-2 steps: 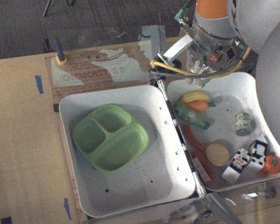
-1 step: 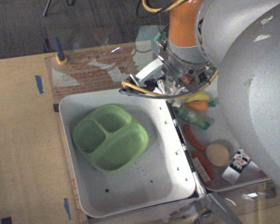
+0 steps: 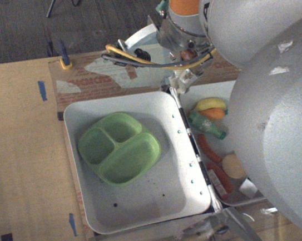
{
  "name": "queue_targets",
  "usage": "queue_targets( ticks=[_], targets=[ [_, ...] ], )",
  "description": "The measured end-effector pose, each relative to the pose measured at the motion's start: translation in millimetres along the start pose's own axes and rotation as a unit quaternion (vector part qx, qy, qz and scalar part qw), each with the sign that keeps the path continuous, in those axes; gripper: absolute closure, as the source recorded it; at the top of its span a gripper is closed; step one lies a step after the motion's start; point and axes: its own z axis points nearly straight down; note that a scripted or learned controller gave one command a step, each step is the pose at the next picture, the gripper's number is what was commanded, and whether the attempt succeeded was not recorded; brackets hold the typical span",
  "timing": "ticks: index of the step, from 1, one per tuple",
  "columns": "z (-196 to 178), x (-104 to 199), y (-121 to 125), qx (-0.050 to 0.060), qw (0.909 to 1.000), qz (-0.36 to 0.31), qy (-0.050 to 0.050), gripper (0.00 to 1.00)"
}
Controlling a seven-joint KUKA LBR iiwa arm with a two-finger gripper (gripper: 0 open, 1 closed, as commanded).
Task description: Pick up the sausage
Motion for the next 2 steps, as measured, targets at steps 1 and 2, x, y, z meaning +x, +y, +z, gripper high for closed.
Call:
queue_targets(
  ticks=[1,2],
  targets=[
    [24.6,-37.9,65.0,0.001,0.9986,0.053,-0.002,1.00],
    [55.0,-64.8,-14.4,0.001,0.9985,-0.055,-0.004,1.00]
  ],
)
